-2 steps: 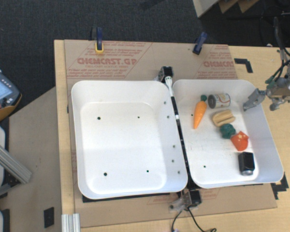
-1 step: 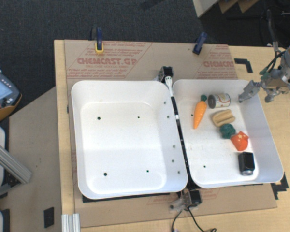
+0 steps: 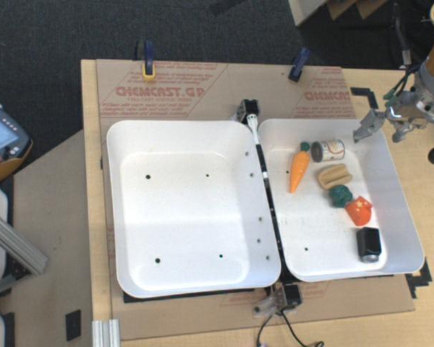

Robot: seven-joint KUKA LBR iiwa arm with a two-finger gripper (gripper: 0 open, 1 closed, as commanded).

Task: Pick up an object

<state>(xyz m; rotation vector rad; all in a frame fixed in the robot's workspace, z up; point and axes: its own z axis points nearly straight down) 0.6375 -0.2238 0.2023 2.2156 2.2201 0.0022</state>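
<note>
The right bin (image 3: pixel 311 262) holds several small objects. An orange carrot (image 3: pixel 299 169) lies near its far left. Beside it a small white can (image 3: pixel 328 150) lies on its side. A tan bread-shaped piece (image 3: pixel 333 175), a teal lump (image 3: pixel 340 194), an orange-red toy (image 3: pixel 359 212) and a black block (image 3: pixel 369 243) run toward the near right corner. My gripper (image 3: pixel 383 129) hangs over the bin's far right edge, open, with nothing between its fingers. It is to the right of the can and apart from every object.
The left bin (image 3: pixel 130 266) sits beside the right one, a black divider strip (image 3: pixel 266 186) between them. Both rest on a brown cardboard sheet (image 3: pixel 101 157) held by clamps (image 3: pixel 147 58) at the far edge.
</note>
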